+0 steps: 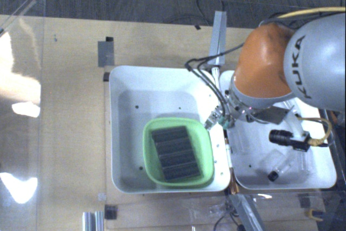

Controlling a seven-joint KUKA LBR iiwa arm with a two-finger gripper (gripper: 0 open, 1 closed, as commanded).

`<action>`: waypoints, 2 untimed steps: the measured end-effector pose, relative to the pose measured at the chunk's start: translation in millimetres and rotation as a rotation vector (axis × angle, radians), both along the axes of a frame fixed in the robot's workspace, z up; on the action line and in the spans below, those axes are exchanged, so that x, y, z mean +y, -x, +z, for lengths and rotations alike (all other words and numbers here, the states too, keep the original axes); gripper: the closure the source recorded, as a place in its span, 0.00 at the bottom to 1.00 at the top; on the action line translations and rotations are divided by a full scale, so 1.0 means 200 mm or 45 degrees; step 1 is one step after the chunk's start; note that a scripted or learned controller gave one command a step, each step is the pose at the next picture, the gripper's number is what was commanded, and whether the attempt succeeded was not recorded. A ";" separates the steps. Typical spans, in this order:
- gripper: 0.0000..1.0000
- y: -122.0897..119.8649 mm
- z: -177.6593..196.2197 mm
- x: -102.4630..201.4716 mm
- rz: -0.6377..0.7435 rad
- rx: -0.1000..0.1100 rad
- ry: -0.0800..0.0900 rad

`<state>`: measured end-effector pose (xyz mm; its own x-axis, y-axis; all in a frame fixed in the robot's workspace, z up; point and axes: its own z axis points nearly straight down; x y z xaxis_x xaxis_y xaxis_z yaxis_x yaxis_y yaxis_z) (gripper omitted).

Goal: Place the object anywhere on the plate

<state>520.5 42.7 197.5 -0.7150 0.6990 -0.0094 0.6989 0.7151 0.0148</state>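
Left bin [121,116]: shallow white plastic tray, holding a light green square plate [201,140] near its front right corner.
Object: dark grey ribbed rectangular block [175,153], lying flat on the plate.
Right bin [324,170]: shallow white tray, partly under the grey arm with orange band [270,70].
Gripper: hidden beneath the wrist, state cannot be told.

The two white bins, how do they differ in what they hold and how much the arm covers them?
The left bin holds a green plate with a dark ridged block on it; the right bin holds a small clear object. The left bin lies open to view; the arm hangs over the right bin. Both are shallow and white.
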 end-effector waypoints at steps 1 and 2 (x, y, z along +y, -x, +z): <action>0.00 0.00 0.00 0.00 0.000 0.000 0.000; 1.00 -0.01 0.06 0.01 0.001 -0.009 -0.002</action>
<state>522.8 43.9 208.8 -0.7156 0.6984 -0.0132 0.6981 0.7157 0.0212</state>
